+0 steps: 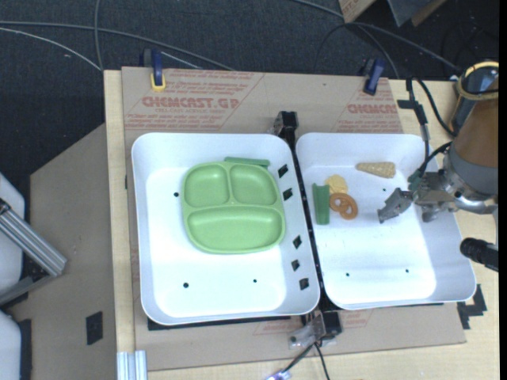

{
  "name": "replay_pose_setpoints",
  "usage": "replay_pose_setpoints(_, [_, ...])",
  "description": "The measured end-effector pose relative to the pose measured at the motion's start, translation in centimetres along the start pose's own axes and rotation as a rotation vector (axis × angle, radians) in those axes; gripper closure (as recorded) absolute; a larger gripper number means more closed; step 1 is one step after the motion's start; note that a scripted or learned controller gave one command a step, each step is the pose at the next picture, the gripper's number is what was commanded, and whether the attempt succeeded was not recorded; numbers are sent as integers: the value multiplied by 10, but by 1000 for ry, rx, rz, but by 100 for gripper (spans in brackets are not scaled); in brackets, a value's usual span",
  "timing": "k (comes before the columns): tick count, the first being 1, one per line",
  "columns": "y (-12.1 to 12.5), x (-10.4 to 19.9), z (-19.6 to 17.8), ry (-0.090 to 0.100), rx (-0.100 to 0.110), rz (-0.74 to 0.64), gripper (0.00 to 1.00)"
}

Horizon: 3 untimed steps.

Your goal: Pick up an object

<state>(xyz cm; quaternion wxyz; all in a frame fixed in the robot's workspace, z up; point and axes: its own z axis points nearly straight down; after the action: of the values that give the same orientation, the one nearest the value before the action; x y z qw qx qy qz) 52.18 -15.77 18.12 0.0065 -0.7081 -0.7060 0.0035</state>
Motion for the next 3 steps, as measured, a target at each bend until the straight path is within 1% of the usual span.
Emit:
replay_pose_setpoints(1, [3,0,-6,-3,-13,-3,0])
replay_pose_setpoints(2, [2,1,57,-1,-6,-3,0])
replay_pose_setpoints(3, [2,2,99,-1,-8,-3,0])
